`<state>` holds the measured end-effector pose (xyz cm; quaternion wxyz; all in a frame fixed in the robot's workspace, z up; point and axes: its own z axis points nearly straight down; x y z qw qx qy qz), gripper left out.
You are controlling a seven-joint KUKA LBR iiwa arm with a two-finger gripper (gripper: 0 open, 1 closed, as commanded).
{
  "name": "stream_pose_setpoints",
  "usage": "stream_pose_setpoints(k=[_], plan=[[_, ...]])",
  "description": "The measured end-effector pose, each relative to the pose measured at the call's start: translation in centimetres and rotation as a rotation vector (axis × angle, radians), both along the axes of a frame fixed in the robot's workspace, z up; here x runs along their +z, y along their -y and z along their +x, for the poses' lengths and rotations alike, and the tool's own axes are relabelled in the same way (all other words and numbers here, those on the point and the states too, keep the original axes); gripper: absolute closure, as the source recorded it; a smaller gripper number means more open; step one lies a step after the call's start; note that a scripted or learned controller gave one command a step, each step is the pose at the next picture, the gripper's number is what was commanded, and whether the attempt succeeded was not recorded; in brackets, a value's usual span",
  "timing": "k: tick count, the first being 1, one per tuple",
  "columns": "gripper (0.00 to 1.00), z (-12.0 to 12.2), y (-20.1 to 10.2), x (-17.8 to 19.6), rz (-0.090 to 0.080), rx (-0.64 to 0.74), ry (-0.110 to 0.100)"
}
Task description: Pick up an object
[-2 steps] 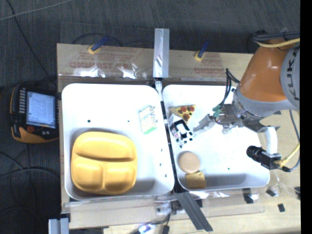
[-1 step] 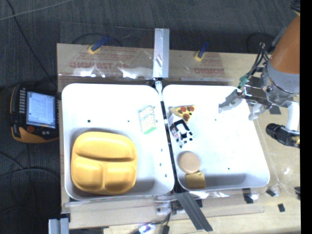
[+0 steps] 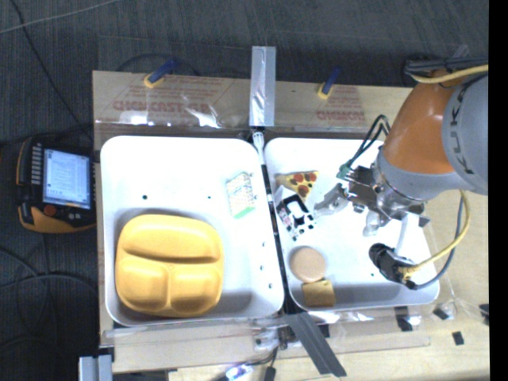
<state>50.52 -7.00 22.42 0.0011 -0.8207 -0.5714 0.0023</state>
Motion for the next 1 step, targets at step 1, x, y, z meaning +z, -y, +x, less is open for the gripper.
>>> stream_pose_setpoints(k=[1], plan=[[0.00,1.23,7.17,8.36,-0.004,-0.305,0.002]])
